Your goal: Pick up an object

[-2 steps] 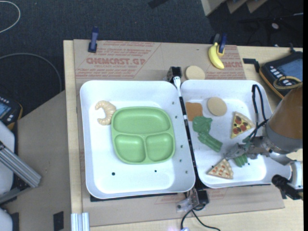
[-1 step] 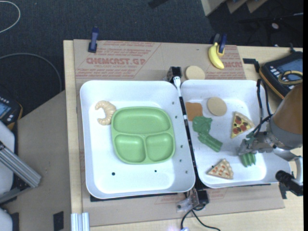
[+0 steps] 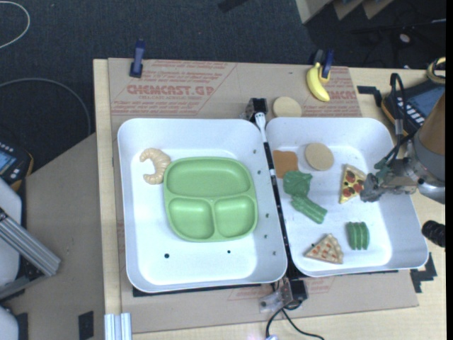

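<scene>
Probably light, stiff toy plastic, this pizza slice just beside the gripper, best pinched across its 2 flat faces; jaw opening impossible to tell

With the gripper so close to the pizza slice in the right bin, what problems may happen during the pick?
1. The gripper sits at the edge of the upper pizza slice; closing off-centre may only nudge the flat slice away.
2. That slice lies near the right bin's wall, so the arm has little room there.
3. The round cracker lies close by and could be bumped.
</scene>
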Available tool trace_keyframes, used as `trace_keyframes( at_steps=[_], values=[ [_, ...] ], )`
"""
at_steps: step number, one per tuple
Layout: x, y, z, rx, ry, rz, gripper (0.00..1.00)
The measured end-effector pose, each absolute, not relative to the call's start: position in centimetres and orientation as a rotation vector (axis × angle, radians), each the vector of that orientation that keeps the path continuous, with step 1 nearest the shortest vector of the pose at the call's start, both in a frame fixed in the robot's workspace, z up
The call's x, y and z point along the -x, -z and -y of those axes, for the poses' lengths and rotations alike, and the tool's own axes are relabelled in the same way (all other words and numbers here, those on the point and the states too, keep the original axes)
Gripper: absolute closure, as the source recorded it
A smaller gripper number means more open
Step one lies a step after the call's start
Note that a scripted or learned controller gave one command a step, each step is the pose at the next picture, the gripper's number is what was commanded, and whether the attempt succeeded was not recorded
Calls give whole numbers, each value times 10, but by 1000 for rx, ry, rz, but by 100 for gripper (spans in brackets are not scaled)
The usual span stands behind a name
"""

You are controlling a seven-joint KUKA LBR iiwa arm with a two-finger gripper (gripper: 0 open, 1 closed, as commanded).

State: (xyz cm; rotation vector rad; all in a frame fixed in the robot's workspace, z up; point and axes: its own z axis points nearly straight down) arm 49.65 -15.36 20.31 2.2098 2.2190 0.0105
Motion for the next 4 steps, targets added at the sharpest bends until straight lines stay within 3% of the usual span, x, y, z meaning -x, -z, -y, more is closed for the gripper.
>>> trace_keyframes(
  at_steps=[1, 2, 3, 4],
  values=[
    [-554, -93, 152, -2222, 4, -2227, 100],
    [-478, -84, 92, -2223, 1, -2226, 100],
    [-482, -190, 49, -2209, -14, -2223, 100],
    [-480, -195, 52, -2219, -2, -2220, 100]
  ],
)
